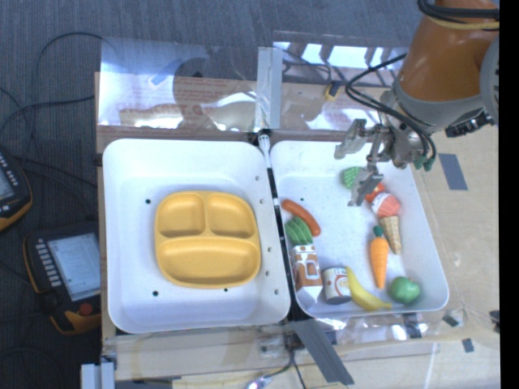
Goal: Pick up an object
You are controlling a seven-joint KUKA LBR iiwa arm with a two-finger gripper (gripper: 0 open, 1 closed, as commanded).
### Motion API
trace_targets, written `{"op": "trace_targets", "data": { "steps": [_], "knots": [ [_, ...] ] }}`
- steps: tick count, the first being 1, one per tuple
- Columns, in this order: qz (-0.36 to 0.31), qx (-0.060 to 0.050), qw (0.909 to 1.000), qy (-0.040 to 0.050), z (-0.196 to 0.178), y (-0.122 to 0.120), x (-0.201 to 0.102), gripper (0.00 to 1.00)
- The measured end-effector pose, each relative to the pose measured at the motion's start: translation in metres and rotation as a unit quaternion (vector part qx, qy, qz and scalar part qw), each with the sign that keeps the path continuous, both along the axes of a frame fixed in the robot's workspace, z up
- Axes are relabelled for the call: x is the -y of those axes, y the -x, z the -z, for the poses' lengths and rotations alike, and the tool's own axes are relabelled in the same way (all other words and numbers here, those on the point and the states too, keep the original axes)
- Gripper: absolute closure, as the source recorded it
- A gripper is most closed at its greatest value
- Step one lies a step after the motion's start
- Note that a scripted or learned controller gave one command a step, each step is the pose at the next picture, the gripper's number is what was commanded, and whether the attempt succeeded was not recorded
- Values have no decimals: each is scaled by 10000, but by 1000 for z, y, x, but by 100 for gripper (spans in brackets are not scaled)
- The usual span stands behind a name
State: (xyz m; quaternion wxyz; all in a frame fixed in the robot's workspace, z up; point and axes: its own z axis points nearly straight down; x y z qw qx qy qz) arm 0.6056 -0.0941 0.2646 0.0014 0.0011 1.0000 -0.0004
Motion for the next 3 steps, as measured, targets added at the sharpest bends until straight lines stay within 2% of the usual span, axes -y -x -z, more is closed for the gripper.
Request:
{"op": "trace_targets", "data": {
  "steps": [1, 2, 3],
  "knots": [
    [-137, -8, 9999, 7, 162, 30, 24, 0],
    [-363, 22, 9993, 13, 173, 13, 103, 0],
    [-47, 53, 10000, 14, 173, 78, 130, 0]
  ]
}}
